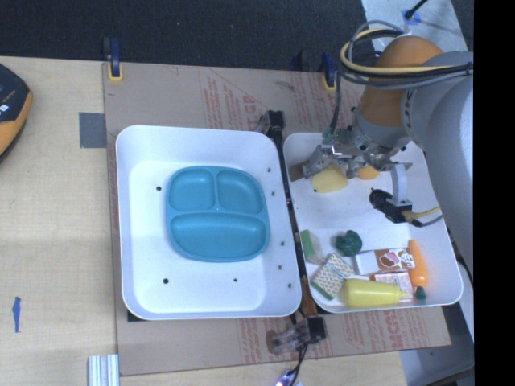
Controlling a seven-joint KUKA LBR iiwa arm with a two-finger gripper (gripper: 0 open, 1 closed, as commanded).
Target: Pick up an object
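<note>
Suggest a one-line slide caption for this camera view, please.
KUKA arm's gripper poised over a pale yellow object in the right bin; blue divided plate in the left bin.

Both bins (129,215) look like smooth glossy white plastic. Blue divided tray (217,213): matt plastic. Counter (48,215): pale wood grain under brown printed cardboard sheet (201,95).

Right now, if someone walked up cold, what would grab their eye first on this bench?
Most likely the blue divided plate, lying alone in the middle of the left white bin. Next, the grey and orange arm reaching in from the right, its gripper low at the far end of the right bin, just above a pale yellow object. Small items crowd that bin's near end, including a yellow bottle lying on its side.
</note>
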